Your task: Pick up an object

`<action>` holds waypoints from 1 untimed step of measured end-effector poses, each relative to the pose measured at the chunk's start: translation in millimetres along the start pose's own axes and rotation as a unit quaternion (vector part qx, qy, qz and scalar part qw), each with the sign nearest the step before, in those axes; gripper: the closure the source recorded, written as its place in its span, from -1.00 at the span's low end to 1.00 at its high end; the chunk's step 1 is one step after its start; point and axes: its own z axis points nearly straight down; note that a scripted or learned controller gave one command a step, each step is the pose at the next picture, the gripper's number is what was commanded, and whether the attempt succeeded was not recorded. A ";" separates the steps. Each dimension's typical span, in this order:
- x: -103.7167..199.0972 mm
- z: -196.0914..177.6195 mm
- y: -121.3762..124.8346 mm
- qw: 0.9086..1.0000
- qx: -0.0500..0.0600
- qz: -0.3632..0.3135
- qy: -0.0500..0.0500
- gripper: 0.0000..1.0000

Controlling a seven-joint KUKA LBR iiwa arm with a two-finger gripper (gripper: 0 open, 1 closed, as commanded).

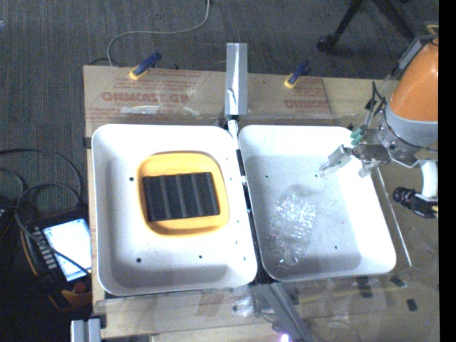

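Camera view puts your gripper (335, 161) over the upper right part of the right bin (370, 258), reaching in from the right. You can't tell from here whether the claw is released or clenched, and nothing is visibly in it. The nearest thing to take, a crumpled clear plastic bottle (292, 223), lies in the middle of that bin, below and left of the gripper and apart from it. A yellow tray with a dark grille (183, 194) lies in the left bin (114, 262). Judging by this, the pick hasn't begun: lowering, grasping and lifting all remain.
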 end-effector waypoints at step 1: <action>48.7 120.0 -7.0 1.000 -0.002 -0.025 0.000 -1.00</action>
